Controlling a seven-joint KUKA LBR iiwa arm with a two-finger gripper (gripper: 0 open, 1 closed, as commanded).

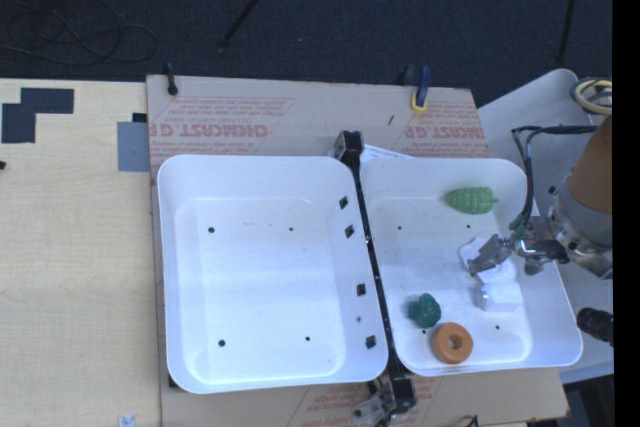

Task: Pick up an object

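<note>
Bins are being shown side by side on a cardboard sheet (300, 115) laid over the bench. Nothing is being held by the left bin (180, 215); its white floor is marked by a few small dark dots. Three loose things are being held by the right bin (545, 340). A pale green, bumpy oval toy (470, 200) is lying near the far wall of that bin. A darker green lumpy toy (424, 310) is lying toward the near side, close to the black divider where the two bins meet. An orange ring (452, 343), shaped like a small doughnut with a hole through its middle, is lying flat just beside the dark green toy, nearer to the front rim and apart from the bin wall.

The arm is being extended in from the right, with its orange band visible at the frame edge. The gripper (487, 260) is being held over the right part of the right bin, between the pale green toy and the orange ring, touching neither. Whether its pincer is wide or narrow cannot be told; nothing is being seen between its tips.

A blue and yellow clamp (422, 87) is gripping the far edge of the cardboard.
</note>
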